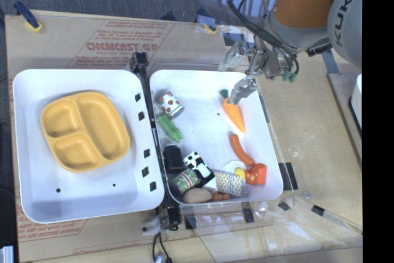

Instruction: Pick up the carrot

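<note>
The carrot [234, 116] is orange with a small green top. It lies flat on the floor of the right bin [203, 86], near the bin's right wall, with its tip pointing toward the front. My gripper [244, 88] hangs just above and behind the carrot's green end, by the bin's back right corner. Nothing shows held in it, and the carrot rests on the bin floor.
A yellow divided plate [85, 130] sits in the left bin [37, 194]. The right bin also holds a small can [169, 104], a green pod [169, 128], an orange sausage [241, 149], a red box [256, 175] and several toys crowded along its front edge.
</note>
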`<state>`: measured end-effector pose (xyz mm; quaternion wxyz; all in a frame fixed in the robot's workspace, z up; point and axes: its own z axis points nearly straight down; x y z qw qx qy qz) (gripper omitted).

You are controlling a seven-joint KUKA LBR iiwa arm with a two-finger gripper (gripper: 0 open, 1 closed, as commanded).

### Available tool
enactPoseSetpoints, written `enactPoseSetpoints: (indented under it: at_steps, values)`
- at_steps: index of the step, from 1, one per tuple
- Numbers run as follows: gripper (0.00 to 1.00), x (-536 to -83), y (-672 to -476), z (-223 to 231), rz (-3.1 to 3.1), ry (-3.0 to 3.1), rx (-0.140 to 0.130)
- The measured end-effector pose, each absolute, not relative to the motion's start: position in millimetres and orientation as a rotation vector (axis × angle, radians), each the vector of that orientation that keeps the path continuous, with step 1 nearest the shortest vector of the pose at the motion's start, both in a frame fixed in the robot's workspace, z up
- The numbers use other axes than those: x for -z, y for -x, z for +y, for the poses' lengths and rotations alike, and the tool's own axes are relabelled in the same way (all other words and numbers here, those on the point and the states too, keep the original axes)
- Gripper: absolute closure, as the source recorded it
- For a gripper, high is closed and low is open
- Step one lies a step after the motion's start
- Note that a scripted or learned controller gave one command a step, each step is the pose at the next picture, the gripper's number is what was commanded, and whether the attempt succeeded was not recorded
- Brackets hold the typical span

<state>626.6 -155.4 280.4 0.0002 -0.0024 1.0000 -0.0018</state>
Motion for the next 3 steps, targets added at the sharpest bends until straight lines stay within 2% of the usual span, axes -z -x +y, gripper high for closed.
enactPoseSetpoints:
  at_steps: [1,2,3]
  values:
    - [0.00,-162,-638.3,-187,3.146,-0.210,-0.003]
    - [0.00,-89,-621.9,-209,3.139,-0.222,0.000]
    - [1.00,-105,-626.6,-207,3.129,-0.206,0.003]
